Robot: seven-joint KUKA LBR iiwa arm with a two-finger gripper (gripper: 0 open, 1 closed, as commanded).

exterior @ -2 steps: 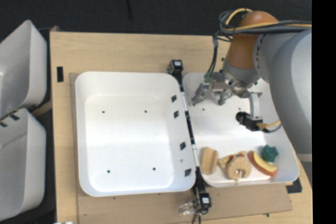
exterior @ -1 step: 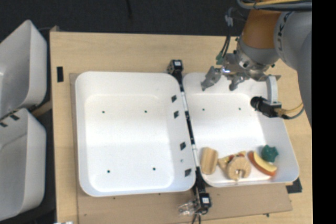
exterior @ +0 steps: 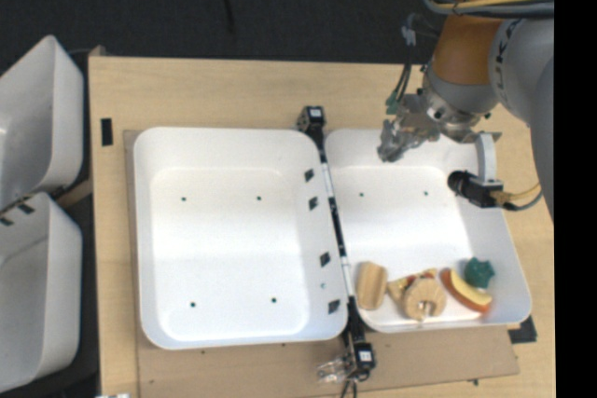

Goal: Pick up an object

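- I am at the approach step: my pincer [exterior: 399, 143] hangs over the far edge of the right bin [exterior: 392, 200], with nothing under it to take hold of.
- I cannot tell how my pincer is set; it shows as a small dark-grey cluster below my wrist, too blurred to read. Nothing visible is caught in it, so I judge that no object is picked up yet.
- The things I could pick all lie well apart from my pincer, along the near wall of the same bin, at the opposite end from where I hang.
- Nearest my pincer on that row is a tan wooden block [exterior: 371, 283], close beside the divider between the bins.
- Further along sits a pale wooden piece [exterior: 418, 294], then a red-and-yellow apple-slice shape [exterior: 465, 291] with a small green object [exterior: 479, 271] touching or just beside its far end.
- The left bin [exterior: 229, 233], across the divider from my pincer, shows bare white floor with a few dark dots.
- My next move, as I judge it, calls for travelling across the bin toward that row, centring over one piece, then lowering.
- The pieces crowd together against the wall, so I expect a tight fit; the tan block looks the most separate.
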